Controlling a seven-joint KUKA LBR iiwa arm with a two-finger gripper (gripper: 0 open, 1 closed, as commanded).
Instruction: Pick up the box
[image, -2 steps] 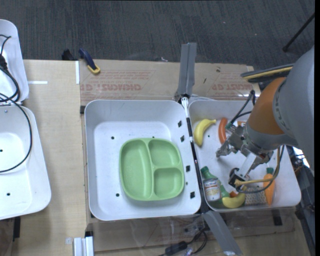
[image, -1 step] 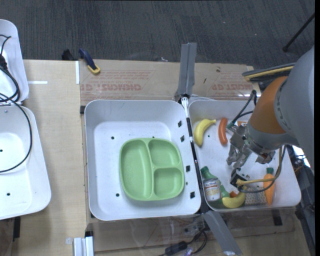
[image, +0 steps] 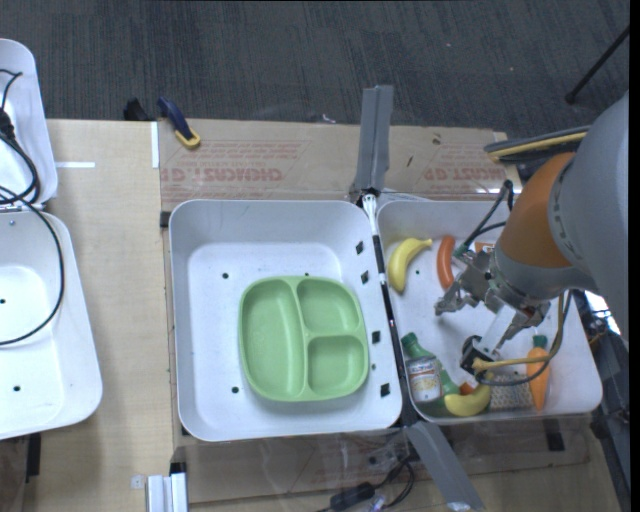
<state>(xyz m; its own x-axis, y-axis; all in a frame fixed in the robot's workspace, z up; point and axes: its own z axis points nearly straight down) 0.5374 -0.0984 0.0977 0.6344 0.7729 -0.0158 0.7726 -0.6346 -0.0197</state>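
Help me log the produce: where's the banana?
The banana lies in the right bin, near its upper-left corner, just left of an orange carrot.

A greyish, speckled box (image: 512, 397) lies flat against the right bin's (image: 425, 305) near wall.

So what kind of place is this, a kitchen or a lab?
Most likely a robotics lab, not a kitchen: a grey arm reaches over two white bins, which hold a green divided plate and toy-like food such as a banana.
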